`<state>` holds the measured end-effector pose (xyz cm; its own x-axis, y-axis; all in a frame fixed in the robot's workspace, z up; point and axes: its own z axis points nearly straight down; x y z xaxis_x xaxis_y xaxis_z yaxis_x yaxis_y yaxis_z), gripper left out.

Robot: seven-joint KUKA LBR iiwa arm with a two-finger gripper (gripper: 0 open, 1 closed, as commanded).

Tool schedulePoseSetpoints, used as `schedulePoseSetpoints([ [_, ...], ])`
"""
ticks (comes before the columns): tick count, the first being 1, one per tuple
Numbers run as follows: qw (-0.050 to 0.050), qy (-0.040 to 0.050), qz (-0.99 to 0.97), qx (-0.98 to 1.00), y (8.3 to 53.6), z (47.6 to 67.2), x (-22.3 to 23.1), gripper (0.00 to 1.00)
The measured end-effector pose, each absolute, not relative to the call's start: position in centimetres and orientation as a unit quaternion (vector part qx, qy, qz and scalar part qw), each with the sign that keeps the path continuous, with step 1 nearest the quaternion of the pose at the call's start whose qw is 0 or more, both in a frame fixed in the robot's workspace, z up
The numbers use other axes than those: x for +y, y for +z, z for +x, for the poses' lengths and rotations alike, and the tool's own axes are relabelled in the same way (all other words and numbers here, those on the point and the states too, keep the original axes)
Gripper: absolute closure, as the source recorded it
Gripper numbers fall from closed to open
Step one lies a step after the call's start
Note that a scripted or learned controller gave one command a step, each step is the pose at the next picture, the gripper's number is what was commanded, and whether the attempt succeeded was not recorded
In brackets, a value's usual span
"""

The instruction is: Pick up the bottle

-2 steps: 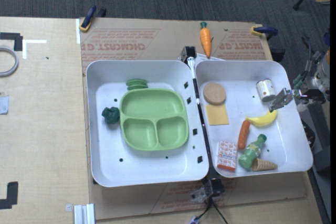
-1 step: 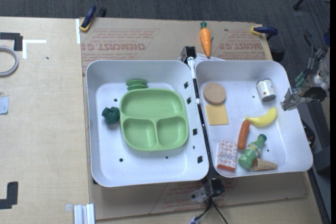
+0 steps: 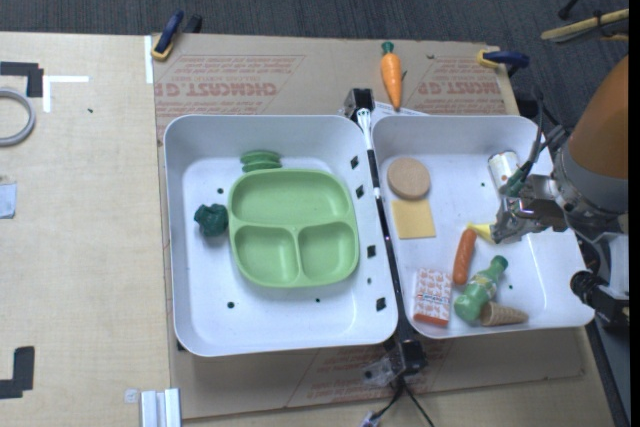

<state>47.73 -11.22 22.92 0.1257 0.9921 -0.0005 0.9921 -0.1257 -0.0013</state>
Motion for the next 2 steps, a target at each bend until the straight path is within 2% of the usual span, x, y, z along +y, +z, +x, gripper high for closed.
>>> schedulePoseSetpoints([
  [1, 0.000, 0.0004, -0.775, -0.632, 22.9, 47.7, -10.9, 1.00],
  [2, 0.000, 0.0009, -0.797, -0.604, 24.2, 47.7, -2.9, 1.00],
])
